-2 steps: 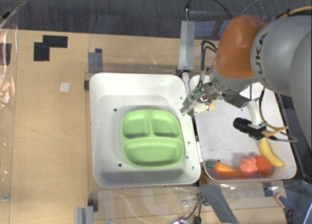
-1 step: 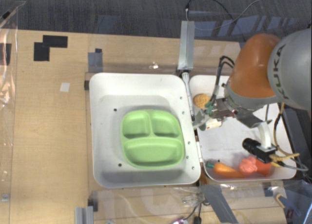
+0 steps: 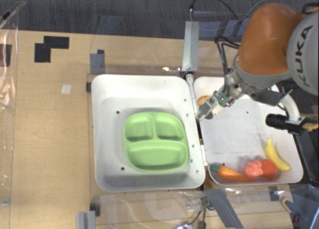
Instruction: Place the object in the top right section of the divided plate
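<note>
The gripper (image 3: 205, 112) hangs at the right bin's (image 3: 234, 138) far-left corner, beside a small tan object (image 3: 203, 100); whether the jaws are apart cannot be told. They could clip the wall between the bins or grasp nothing, leaving the green plate (image 3: 156, 140) unfilled.

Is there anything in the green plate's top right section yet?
No: the green divided plate in the left bin has all three sections bare, top right included.
</note>
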`<state>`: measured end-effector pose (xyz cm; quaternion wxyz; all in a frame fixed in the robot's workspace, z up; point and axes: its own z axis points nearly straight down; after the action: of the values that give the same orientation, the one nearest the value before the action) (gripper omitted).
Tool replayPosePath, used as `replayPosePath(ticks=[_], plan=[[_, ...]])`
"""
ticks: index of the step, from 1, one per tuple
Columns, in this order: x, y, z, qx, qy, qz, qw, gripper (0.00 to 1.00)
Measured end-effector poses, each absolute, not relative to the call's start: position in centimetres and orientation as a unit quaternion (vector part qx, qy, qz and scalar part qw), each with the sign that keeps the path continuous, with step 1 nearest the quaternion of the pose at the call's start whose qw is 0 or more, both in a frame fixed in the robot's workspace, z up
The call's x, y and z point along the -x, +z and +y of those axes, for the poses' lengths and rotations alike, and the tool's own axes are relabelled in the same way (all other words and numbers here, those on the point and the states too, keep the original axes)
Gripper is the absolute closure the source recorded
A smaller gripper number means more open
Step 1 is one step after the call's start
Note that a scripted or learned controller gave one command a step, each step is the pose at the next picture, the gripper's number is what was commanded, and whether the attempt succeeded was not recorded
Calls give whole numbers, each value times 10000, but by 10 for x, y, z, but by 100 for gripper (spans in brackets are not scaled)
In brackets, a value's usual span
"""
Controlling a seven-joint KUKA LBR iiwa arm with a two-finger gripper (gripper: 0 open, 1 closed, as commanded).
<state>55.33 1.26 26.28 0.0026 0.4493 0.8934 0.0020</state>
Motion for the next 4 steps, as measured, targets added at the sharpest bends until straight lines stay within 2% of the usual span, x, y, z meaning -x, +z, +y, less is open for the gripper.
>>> replayPosePath(ticks=[1,2,3,4], plan=[[-546,191,46,-3139,16,9495,19,100],[-500,185,24,-1888,12,9820,25,100],[-572,186,38,-777,14,9970,42,100],[-574,198,40,-790,34,9968,86,100]])
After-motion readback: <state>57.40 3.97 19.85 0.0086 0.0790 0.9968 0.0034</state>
